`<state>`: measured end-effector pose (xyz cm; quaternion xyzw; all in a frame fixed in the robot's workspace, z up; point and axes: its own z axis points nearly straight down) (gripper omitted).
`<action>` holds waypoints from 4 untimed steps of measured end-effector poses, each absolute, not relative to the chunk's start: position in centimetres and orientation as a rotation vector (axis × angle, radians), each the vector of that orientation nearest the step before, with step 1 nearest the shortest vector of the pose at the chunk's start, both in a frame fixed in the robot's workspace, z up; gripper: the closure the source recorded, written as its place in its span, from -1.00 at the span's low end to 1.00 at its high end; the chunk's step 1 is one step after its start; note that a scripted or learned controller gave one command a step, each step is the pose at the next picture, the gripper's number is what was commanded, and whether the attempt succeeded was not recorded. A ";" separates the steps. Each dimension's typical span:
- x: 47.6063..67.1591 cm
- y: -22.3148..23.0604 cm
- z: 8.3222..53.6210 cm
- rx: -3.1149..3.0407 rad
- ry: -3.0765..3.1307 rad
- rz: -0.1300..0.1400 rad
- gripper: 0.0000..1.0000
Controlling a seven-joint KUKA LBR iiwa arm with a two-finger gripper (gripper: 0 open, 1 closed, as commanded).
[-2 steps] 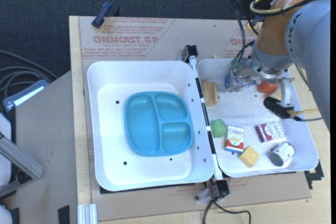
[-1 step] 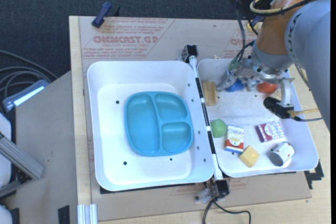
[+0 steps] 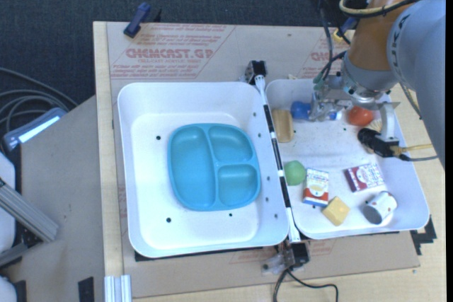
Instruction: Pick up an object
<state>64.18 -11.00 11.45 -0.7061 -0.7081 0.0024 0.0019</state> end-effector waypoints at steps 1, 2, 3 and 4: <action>64.2 -11.0 11.4 -2.216 -2.221 0.008 -1.00; 66.9 -9.8 9.3 -2.235 -2.227 0.003 -1.00; 66.8 -9.9 10.2 -2.231 -2.225 0.011 1.00; 66.9 -9.8 10.3 -2.232 -2.228 0.006 -1.00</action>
